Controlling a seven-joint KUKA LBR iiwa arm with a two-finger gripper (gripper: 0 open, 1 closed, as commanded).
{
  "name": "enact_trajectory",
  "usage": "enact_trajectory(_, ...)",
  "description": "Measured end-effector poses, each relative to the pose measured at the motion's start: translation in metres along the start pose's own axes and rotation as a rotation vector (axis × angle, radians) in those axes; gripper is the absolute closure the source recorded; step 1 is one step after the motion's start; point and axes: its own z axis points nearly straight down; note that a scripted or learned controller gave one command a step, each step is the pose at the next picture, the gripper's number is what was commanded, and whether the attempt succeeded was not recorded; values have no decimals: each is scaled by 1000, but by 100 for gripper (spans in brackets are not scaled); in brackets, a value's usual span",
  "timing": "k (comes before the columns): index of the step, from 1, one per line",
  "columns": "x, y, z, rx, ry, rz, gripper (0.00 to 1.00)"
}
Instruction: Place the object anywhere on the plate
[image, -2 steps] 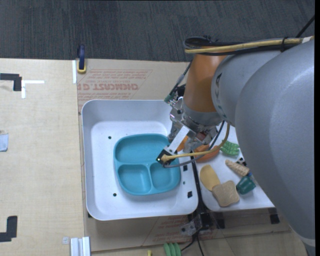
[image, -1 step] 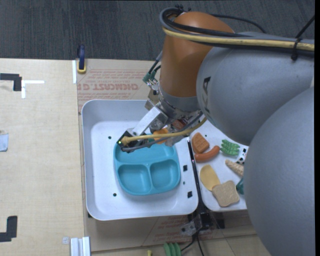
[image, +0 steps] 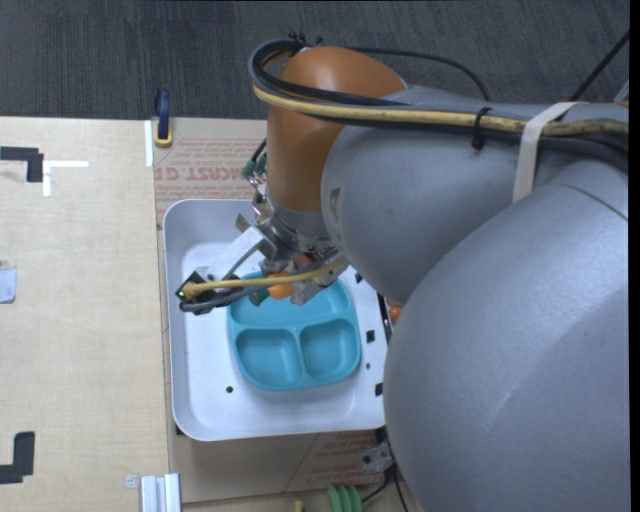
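1. Camera view, looking down at a slant, has the grey arm (image: 470, 250) coming in from the right and covering much of the white bin (image: 195, 400).
2. A blue plate (image: 300, 355) with divided sections lies in that bin; two of its lower sections are bare.
3. The gripper (image: 285, 268) hangs over the plate's upper edge, tangled visually with a tan cable (image: 250, 284) that runs off to the left.
4. Whether its fingers are spread or pressed together I cannot tell; the wrist and cable hide them.
5. A small orange thing (image: 281, 291), probably the object to be placed, sits just under the gripper at the plate's top rim. Whether it is pinched, resting on the plate, or lying beside it cannot be made out.
6. To do this step well, I judge the arm should carry the object clearly inward over one of the bare sections, not leave it at the rim where it could roll off into the bin.
7. Lowering close to the plate before letting go would keep the object from bouncing out.
8. Lifting straight up afterwards should avoid the cable dragging the object or nudging the plate.
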Motion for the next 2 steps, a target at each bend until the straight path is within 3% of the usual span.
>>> enact_trajectory(1, 0, 2, -8, -3, -2, 8, 100)
enact_trajectory(2, -24, -13, -199, -5, 13, 238, 100)
